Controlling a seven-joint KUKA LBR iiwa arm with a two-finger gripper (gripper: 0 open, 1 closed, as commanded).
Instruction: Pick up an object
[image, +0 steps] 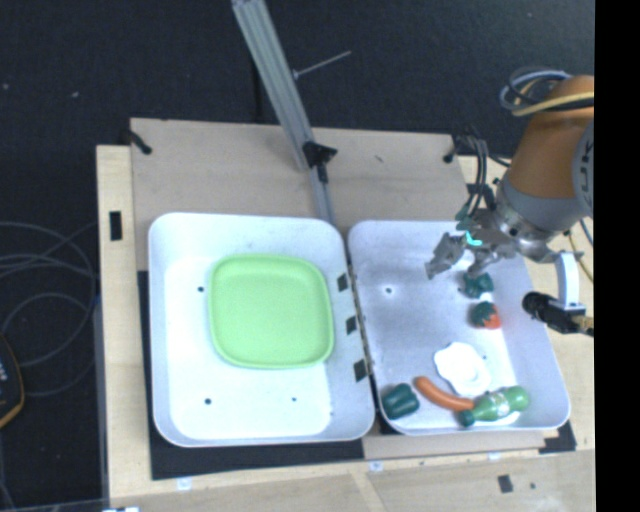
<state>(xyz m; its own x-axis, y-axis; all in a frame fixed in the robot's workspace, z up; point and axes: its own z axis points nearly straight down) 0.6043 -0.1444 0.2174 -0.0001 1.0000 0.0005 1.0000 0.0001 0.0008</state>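
Camera view: the gripper (458, 259) hangs over the upper part of the right bin (400, 262), fingers spread apart with nothing between them. A small teal object (477, 285) lies just beside the lower-right finger; whether they touch cannot be told. Below it sit a red-orange piece (487, 317), a white object (461, 366), an orange sausage (441, 393), a green bottle (497, 404) and a dark green block (400, 401). The left bin (180, 300) bears a light green plate (271, 310)

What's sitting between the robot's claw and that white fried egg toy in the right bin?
In the camera view, a small teal piece and a red-orange piece lie between the gripper and the fried egg toy.
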